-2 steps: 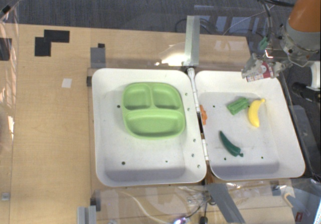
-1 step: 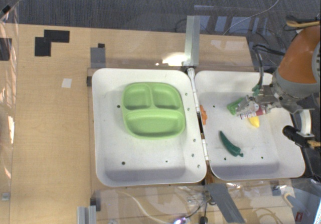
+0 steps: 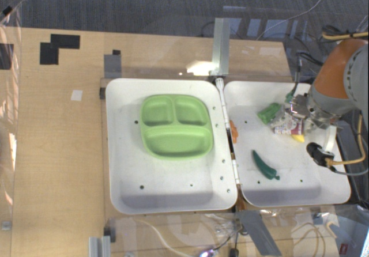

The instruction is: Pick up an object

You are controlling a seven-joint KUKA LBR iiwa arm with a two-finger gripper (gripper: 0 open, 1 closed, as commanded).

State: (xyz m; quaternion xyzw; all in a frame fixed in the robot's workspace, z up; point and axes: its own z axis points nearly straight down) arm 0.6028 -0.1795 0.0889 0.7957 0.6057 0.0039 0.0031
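We see two shallow white bins side by side on the wooden counter point(image 3: 57, 135). The left bin point(image 3: 124, 186) holds a green divided plate point(image 3: 174, 125), lying flat near its middle with two small compartments on the far side and one long compartment on the near side. In the right bin point(image 3: 311, 186) a dark green pepper-shaped object point(image 3: 264, 165) lies at a slant near the bin's middle, well apart from the other things. Farther right and toward the far side sits a light green object point(image 3: 268, 113), and just beside it a small cluster of objects point(image 3: 289, 128) with pink, white and a bit of yellow. The gripper point(image 3: 301, 113) is down over that cluster, the orange band point(image 3: 339, 74) above it. We cannot tell the gripper's state from here.
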